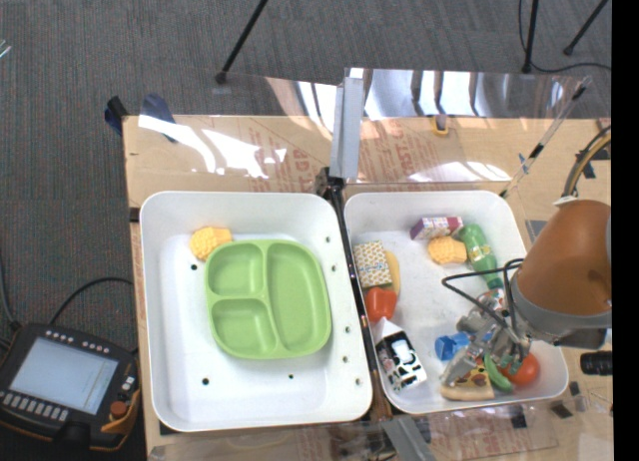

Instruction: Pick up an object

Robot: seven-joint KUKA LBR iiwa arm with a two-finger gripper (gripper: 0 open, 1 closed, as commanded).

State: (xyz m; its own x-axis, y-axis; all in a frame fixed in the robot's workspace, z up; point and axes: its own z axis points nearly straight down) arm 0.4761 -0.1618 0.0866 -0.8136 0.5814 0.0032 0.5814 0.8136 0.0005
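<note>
My gripper (490, 341) hangs low over the near right corner of the right bin (429, 208), under the arm's orange band. Right around it lie a small blue piece (451, 346), a red tomato (525, 369), a green piece (499, 379) and a tan, pizza-like piece (463, 386). The gripper's tip sits among these, and I cannot make out whether anything is between its fingers.
The right bin also holds a black-and-white carton (401, 360), a red pepper (380, 303), a waffle-patterned box (370, 263), yellow corn (446, 249), a green bottle (479, 248) and a purple packet (436, 225). In the left bin (170, 349) lie a green divided plate (268, 297) and a yellow piece (210, 241).
</note>
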